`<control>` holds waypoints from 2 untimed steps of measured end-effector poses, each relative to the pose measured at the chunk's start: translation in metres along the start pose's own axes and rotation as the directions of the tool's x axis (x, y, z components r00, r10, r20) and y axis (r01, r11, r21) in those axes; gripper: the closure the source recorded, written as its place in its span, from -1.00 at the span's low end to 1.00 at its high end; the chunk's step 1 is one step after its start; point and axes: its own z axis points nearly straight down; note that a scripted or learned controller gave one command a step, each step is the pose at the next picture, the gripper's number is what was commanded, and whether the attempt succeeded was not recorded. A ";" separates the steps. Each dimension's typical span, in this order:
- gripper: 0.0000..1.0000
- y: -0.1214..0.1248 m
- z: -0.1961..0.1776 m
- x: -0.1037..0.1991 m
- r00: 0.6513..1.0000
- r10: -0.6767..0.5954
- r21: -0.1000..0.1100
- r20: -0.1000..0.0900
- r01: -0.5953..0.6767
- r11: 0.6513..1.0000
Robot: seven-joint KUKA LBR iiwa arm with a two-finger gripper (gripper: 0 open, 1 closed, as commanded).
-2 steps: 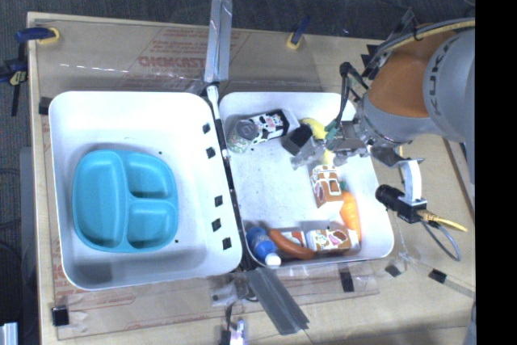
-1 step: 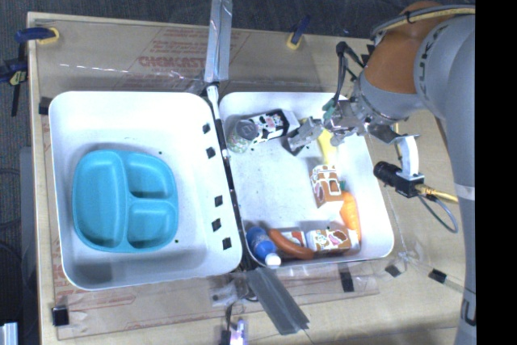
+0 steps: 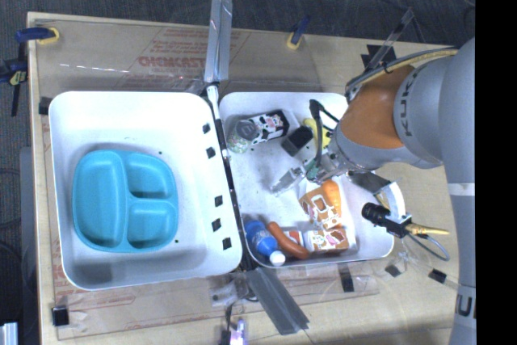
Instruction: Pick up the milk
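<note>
Milk (image 3: 263, 127) lies apart, left of fingers (image 3: 284, 180).

Grey arm (image 3: 440, 105) enters from right, orange band above wrist, bent downward. Gripper (image 3: 292, 175) low, pointing left, fingers slightly parted, nothing between.

The claw (image 3: 300, 167) hangs inside the right bin (image 3: 367, 248) — milk bottle (image 3: 257, 129) up-left of it, cartons (image 3: 323, 218) just below, tray (image 3: 125, 199) far left in the other bin (image 3: 97, 113).
</note>
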 end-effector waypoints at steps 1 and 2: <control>-1.00 -0.035 -0.009 0.010 0.999 -0.025 -0.028 0.022 0.026 0.999; 1.00 -0.030 -0.022 0.008 0.999 -0.031 -0.042 0.033 0.032 0.999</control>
